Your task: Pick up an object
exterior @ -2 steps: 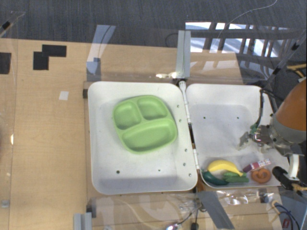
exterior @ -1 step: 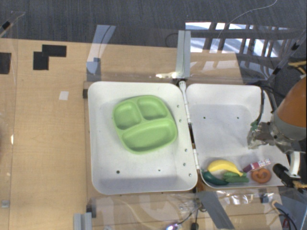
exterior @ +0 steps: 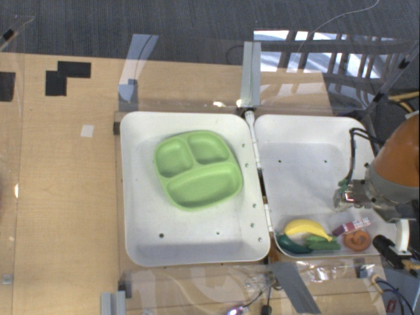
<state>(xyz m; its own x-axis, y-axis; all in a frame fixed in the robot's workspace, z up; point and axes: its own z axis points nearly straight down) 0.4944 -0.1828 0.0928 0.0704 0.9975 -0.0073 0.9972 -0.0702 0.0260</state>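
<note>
A green divided plate (exterior: 197, 169) lies alone in the left bin (exterior: 141, 241) on the worktop (exterior: 59, 195). The right bin (exterior: 295, 169) holds a yellow banana (exterior: 306, 228), green vegetables (exterior: 308, 244), a small pink piece (exterior: 348, 227) and an orange piece (exterior: 356, 241) along its near edge. The gripper (exterior: 346, 195) sits at that bin's right edge; whether its fingers are open or closed cannot be told.

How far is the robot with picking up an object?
Nothing looks picked yet. The banana, green vegetable and orange piece lie in the right bin; the green plate sits in the left bin. The arm is at the right bin's edge. Grasping and lifting remain.
</note>
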